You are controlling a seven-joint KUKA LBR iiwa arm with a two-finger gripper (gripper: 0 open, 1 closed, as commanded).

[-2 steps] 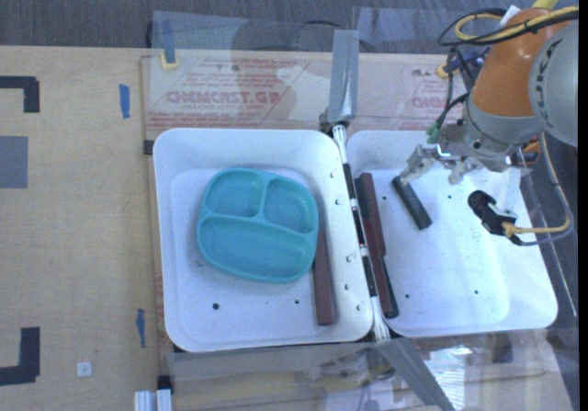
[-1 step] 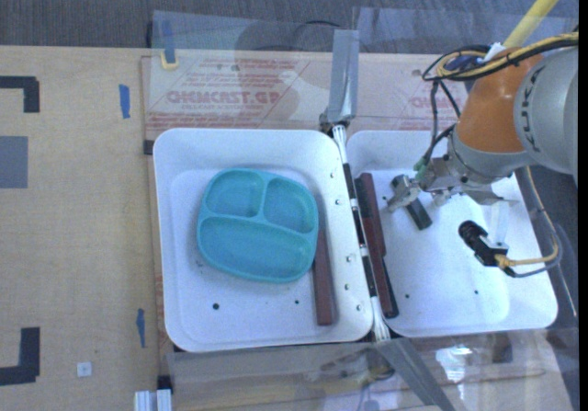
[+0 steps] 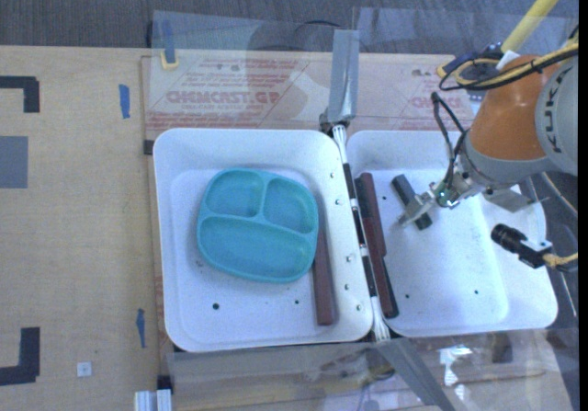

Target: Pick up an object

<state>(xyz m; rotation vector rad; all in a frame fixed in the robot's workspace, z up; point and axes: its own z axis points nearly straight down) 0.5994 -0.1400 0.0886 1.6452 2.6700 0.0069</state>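
I see my pincer (image 3: 418,209) low in the right bin (image 3: 478,299), at a small dark block (image 3: 408,197) there; I cannot tell its opening or whether it grips anything. To its left, 1 dark brown bar (image 3: 376,244) lies along the bin wall. If the block sits off-centre, I judge it could slip out on lifting.
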